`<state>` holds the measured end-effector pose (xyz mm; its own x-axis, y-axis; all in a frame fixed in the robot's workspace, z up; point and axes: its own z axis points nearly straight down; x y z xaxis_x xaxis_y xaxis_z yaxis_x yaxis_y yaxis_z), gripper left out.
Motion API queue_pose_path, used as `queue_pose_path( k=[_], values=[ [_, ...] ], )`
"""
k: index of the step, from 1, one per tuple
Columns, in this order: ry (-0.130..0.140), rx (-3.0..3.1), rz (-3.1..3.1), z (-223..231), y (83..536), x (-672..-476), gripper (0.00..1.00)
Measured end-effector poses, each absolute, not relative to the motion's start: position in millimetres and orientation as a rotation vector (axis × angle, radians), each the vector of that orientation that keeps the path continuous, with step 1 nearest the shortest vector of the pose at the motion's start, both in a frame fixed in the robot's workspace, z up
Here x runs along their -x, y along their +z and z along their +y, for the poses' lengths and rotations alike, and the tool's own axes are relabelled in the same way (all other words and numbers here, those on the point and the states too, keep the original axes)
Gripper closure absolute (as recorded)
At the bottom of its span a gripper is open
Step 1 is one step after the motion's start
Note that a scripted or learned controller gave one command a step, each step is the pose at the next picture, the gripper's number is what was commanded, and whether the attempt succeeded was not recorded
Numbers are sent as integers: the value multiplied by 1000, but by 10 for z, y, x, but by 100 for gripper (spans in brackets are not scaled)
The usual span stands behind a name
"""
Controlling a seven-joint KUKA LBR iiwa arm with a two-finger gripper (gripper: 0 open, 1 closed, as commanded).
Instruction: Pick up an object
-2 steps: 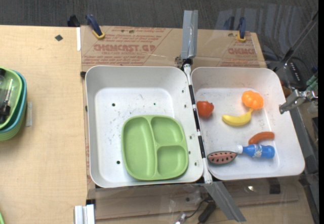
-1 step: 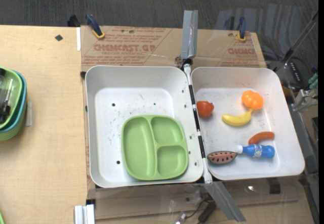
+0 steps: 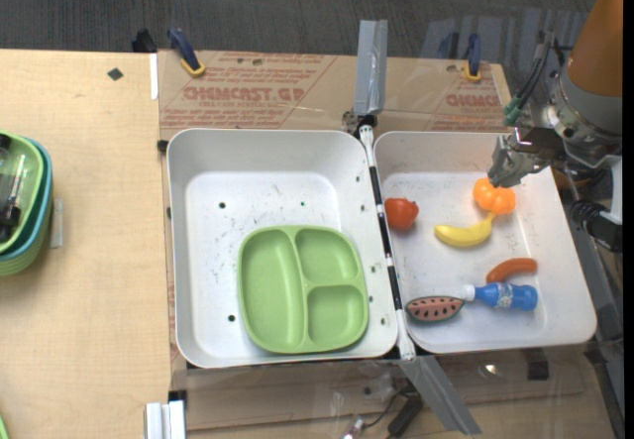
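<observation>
The right bin (image 3: 555, 328) holds several toy foods. An orange fruit (image 3: 493, 198) lies at its back right, a yellow banana (image 3: 466, 233) just in front of it, and a red tomato (image 3: 401, 213) by the left wall. Nearer the front are an orange-red sausage shape (image 3: 511, 270), a small blue bottle (image 3: 509, 297) and a watermelon slice (image 3: 436, 307). My gripper (image 3: 507, 169) hangs at the back right of this bin, directly over the orange fruit's far edge and touching or nearly touching it. The fruit rests on the bin floor.
The left bin (image 3: 198, 189) holds a green divided plate (image 3: 302, 286) in its front half. A stack of green containers (image 3: 20, 204) sits at the left edge of the wooden bench. Cardboard and clamps stand behind the bins.
</observation>
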<state>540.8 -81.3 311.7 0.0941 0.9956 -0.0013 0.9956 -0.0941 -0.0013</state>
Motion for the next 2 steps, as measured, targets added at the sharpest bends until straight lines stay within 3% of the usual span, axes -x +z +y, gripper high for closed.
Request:
queue_pose_path(
  k=[1, 2],
  values=[
    [6, 2257, -2184, -221, 2736, -5873, 100],
    [8, 2240, -2200, 529, 2300, -5873, 100]
  ],
)
